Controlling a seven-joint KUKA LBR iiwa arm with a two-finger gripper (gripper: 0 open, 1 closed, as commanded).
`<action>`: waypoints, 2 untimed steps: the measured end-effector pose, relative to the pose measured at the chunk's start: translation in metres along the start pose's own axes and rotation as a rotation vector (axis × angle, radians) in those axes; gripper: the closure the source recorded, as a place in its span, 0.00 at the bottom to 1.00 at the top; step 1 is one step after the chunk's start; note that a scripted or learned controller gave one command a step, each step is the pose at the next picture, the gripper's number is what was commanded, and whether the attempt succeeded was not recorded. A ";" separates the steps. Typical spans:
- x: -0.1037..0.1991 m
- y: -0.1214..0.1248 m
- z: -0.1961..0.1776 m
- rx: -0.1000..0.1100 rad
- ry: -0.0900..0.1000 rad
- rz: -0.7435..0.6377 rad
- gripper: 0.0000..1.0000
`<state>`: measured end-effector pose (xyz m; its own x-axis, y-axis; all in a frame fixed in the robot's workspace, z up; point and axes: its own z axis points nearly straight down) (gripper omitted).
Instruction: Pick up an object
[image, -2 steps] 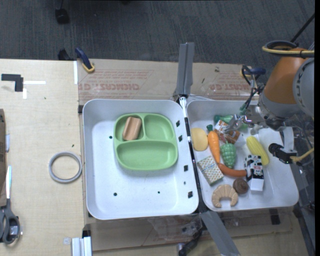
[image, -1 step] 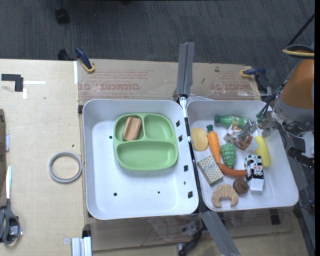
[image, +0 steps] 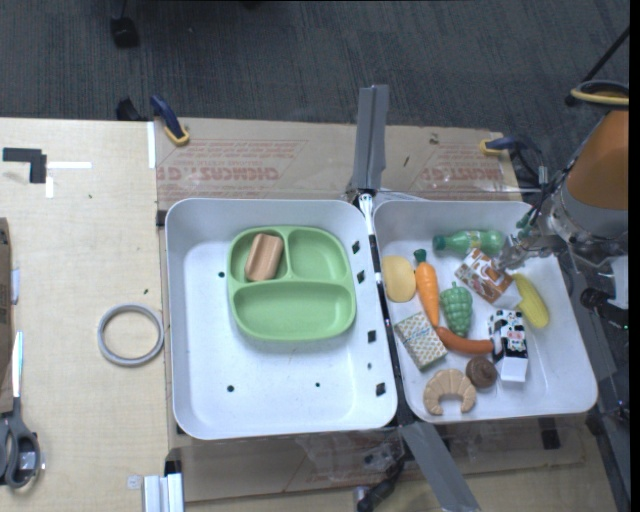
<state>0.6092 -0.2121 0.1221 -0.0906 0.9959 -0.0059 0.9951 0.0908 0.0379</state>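
Right bin (image: 580, 395) | hand (image: 518, 250) above food toys | grip unclear

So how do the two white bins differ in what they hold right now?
The left white bin holds one green divided plastic plate with a tan bread-like piece in its upper-left compartment. The right white bin holds many loose toy foods, among them an orange carrot and a tan croissant. Both bins are shallow, white and side by side.

Two smooth white plastic bins (image: 200, 330); the left holds a matt green plastic divided plate (image: 295, 310); pale wooden bench top (image: 70, 270).
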 end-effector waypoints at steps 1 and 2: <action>0.000 -0.001 0.001 0.002 0.000 0.000 0.00; 0.057 0.021 0.015 0.011 -0.005 -0.053 0.00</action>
<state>0.6251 -0.1538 0.1076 -0.1428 0.9897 -0.0123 0.9893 0.1431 0.0268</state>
